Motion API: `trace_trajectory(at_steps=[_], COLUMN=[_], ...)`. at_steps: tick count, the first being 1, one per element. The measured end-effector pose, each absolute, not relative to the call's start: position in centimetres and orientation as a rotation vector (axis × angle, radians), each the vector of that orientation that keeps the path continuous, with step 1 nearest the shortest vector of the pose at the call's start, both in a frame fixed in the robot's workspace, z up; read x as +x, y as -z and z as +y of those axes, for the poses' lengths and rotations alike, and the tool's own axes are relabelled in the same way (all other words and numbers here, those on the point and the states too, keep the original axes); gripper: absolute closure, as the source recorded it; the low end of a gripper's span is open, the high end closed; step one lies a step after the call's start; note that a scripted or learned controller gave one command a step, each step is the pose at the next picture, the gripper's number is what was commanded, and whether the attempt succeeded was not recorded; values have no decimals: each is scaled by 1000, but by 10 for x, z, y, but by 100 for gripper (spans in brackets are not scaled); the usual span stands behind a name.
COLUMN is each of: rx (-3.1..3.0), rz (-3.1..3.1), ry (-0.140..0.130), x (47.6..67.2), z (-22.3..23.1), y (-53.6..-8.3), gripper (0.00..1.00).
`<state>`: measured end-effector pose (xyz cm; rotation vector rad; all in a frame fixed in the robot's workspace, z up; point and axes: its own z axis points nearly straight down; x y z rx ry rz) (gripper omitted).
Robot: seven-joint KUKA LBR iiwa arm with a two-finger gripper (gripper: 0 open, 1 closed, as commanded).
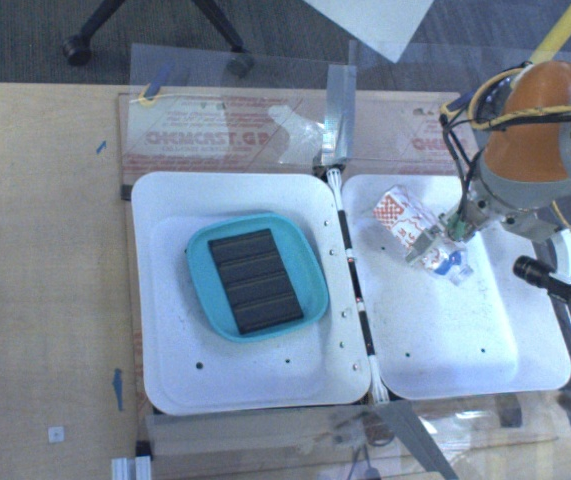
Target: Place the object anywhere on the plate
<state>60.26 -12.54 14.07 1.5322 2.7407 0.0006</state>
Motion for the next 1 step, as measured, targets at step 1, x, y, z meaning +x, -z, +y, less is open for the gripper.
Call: trace_trajectory(at_steps=[1], rx=[1532], rz=[2739], ry=[-1], x=[603], z=[-126], y=[-141], gripper=[0])
